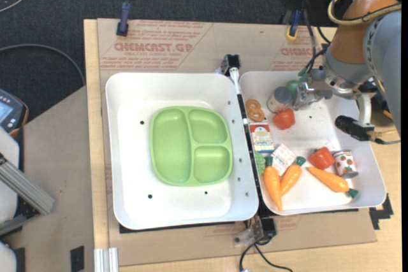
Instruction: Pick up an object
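- Landmark: the green divided plate (190,145) lies in the left bin (121,137). All positions below are given relative to it.
- Arm position: the arm enters well to the right of the plate, above the far half of the right bin (373,162). The pincer (299,90) sits low at the far left of that bin, to the right of the plate and beyond it.
- Pincer state: cannot tell; the wrist body hides it.
- Candidate objects, all to the right of the plate in the right bin:
  - a grey cup-like item (278,99), touching or just beside the pincer; which of the two cannot be determined.
  - a red tomato (284,118), just nearer the camera than the cup.
  - a pretzel (255,109), closest to the plate at its far right corner.
  - a small carton (261,137) and a wrapped packet (282,155), beside the plate's right edge.
  - two carrots (278,179) lying together, and a third carrot (329,179) farther right.
  - a red pepper (322,158) and a small patterned item (345,164), farthest right.
- Step in hand, as a judgement: the descent-and-grasp stage, aimed at the cup or the tomato. Nothing appears lifted.
- Next move, as a judgement: close on one object only, then raise straight up.
- Risk: the cup and tomato stand near each other, so a closing stroke may push one aside or catch both.
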### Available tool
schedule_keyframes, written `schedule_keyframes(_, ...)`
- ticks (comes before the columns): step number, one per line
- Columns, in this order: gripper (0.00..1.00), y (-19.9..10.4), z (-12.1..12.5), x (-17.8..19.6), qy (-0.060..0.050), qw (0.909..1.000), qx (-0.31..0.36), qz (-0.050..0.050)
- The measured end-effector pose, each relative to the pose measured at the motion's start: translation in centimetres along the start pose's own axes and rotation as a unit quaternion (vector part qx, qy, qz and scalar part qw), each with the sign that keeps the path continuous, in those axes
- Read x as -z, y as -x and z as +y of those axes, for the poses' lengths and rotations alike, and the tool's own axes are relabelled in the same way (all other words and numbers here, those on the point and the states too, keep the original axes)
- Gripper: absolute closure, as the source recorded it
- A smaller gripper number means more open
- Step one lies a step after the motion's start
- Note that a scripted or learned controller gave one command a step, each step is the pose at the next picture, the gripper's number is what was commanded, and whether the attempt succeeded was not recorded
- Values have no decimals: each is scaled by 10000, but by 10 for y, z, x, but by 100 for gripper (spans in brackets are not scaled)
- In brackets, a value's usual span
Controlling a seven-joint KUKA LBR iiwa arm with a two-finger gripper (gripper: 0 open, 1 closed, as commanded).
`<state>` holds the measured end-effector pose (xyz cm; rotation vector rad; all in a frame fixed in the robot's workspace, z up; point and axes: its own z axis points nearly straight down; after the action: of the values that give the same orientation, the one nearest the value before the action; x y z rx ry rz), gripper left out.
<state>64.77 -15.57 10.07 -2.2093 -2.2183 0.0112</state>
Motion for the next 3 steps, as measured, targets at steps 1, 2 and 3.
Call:
schedule_keyframes(1,100,69,17,-17,59,10000,-45,-32)
schedule_keyframes(2,100,68,-29,42,72,10000,-28,-21)
schedule_keyframes(3,100,68,-64,96,73,10000,-28,-17)
